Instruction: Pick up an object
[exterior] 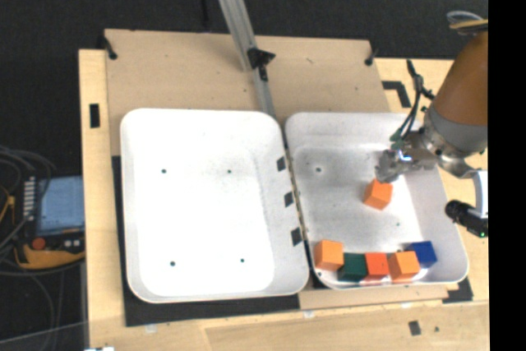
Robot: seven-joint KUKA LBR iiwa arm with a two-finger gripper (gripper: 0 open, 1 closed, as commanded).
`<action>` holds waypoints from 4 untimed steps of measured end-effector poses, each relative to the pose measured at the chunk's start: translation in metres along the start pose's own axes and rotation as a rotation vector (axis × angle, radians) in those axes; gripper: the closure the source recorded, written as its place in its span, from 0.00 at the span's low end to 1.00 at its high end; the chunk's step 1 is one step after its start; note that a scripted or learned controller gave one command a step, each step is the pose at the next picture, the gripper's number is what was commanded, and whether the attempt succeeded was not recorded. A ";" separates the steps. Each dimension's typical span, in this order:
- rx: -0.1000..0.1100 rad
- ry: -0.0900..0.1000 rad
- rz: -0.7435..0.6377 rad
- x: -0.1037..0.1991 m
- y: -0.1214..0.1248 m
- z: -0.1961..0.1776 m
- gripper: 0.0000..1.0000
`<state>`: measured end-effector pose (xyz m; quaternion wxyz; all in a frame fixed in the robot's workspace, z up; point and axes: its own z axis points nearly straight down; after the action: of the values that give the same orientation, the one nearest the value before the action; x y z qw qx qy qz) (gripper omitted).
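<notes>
My gripper (386,174) hangs over the middle of the right bin (329,144), at the end of the grey arm with its orange band that comes in from the right. A tilted orange block (378,195) sits directly under the gripper's tip and touches it or nearly does. Whether the block is on the bin floor or lifted I cannot tell. Along the right bin's front wall lie an orange block (329,253), a green block (354,265), two more orange blocks (376,264) (403,264) and a blue block (422,252).
The left bin (205,201) stands beside the right one, joined by clips at the shared edge. A slanted metal pole (234,4) rises behind the bins. Cables and a blue device (62,205) lie off the bench at the left.
</notes>
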<state>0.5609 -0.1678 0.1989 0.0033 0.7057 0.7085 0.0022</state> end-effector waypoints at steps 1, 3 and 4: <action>-0.001 -0.001 -0.001 -0.002 0.010 -0.061 1.00; 0.006 0.000 0.000 0.037 -0.004 -0.083 1.00; 0.008 0.001 -0.001 0.084 -0.023 -0.075 1.00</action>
<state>0.5370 -0.0840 0.2734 0.0001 0.7053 0.7089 -0.0002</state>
